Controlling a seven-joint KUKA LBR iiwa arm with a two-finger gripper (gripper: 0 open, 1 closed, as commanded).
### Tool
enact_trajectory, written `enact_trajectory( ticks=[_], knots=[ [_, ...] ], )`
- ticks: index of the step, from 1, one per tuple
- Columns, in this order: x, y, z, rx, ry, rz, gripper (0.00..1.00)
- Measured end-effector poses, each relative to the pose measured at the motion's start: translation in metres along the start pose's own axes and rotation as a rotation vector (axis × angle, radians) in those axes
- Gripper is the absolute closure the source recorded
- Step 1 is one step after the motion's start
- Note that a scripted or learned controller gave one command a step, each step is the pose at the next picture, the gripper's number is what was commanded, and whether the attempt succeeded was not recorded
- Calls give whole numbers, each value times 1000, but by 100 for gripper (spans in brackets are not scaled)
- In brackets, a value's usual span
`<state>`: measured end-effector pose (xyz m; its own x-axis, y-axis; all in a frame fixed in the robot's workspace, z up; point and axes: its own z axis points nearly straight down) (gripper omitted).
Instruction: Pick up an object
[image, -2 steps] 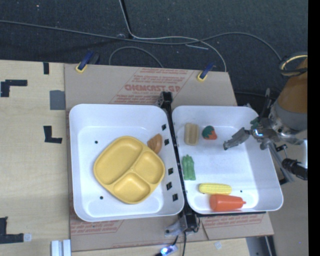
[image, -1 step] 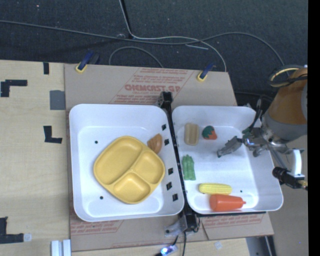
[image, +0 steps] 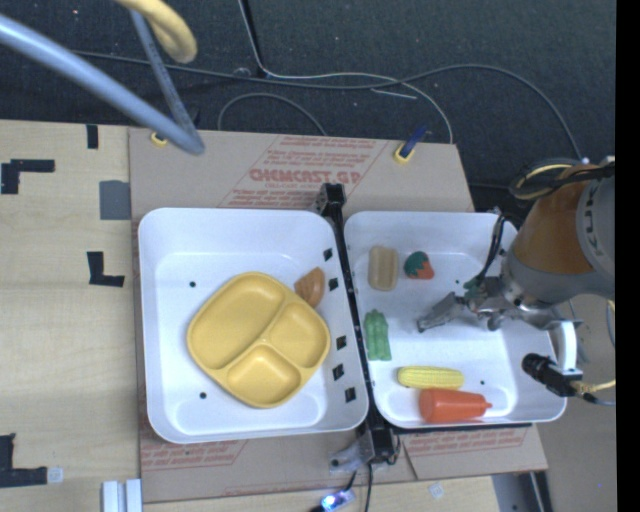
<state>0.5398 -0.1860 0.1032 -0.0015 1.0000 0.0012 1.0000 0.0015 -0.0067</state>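
My gripper (image: 432, 318) hangs over the middle of the right bin (image: 450, 228), its grey fingers pointing left, with nothing between them that I can see. Around it lie a tan bread piece (image: 382, 267), a small red and green strawberry-like item (image: 419, 265), a green vegetable (image: 377, 335), a yellow corn cob (image: 430, 377) and an orange carrot (image: 454, 405). The gripper is right of the green vegetable and above the corn cob, touching neither.
The left bin (image: 160, 300) holds a yellow divided plate (image: 258, 337) and a brown item (image: 311, 287) by its right wall. A black divider (image: 345, 300) separates the bins. Cables run across the dark floor behind.
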Motion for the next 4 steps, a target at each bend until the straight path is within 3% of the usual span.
enact_trajectory(
  ticks=[1, 3, 4],
  knots=[
    [0, 1, -13, -4, -1, -1, 100],
    [4, -2, -127, -12, -3, 0, 100],
    [68, -8, -128, -6, 1, -5, 100]
  ],
)
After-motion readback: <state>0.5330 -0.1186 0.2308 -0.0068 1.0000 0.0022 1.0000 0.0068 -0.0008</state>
